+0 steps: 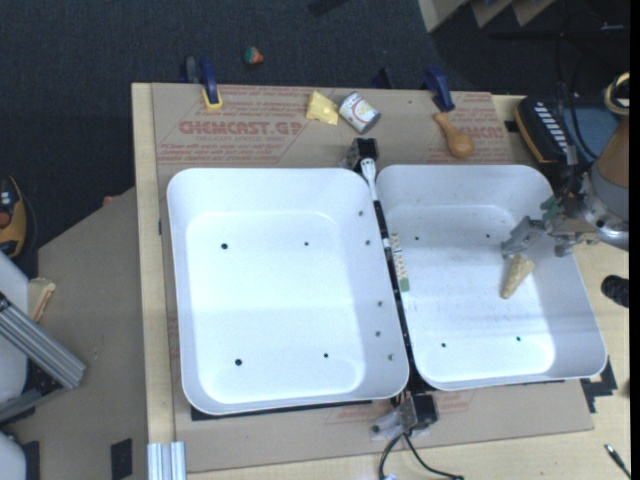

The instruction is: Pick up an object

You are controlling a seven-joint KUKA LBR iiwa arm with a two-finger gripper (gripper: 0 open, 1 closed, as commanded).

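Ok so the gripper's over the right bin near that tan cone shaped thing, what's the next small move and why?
Probably a short shift down and slightly left in the view, to centre the gripper over the tan cone-shaped object. The object lies on the right bin's floor just below the gripper, apparently not between its fingers, so nothing looks grasped yet.

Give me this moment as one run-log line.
gripper: over right bin, right side | tan cone-shaped object: in right bin, just below gripper | grasp: not confirmed | left bin: untouched
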